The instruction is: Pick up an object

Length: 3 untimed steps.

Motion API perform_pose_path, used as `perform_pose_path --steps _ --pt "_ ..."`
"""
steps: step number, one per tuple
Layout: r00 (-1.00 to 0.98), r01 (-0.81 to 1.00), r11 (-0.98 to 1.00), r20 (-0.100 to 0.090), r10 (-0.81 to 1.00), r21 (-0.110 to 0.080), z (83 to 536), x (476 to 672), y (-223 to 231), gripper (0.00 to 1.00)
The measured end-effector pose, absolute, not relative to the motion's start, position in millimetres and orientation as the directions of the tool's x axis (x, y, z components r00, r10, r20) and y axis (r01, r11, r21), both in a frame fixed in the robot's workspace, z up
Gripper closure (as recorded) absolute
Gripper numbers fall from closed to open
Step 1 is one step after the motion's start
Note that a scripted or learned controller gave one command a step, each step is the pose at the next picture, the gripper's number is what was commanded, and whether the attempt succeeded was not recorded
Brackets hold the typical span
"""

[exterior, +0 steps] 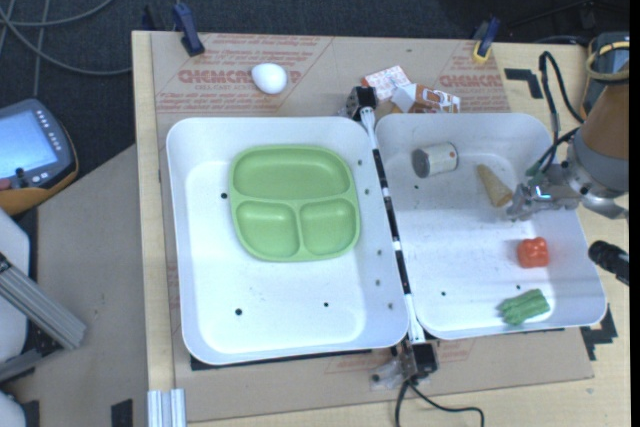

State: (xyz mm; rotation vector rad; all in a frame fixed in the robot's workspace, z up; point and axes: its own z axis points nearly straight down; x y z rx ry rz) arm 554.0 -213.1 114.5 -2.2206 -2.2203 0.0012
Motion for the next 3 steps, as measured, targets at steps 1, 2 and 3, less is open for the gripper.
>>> perform_pose_path --steps 1,2,3 --pt "-0.002 1.0 0.002 0.001 1.0 0.002 174 584.6 -127 1.0" --pt "-0.001 1.0 0.001 0.0 1.0 0.001 174 584.2 -128 0.0" --pt "0.0 1.0 0.0 -0.002 1.0 0.002 157 599.8 -173 0.0"
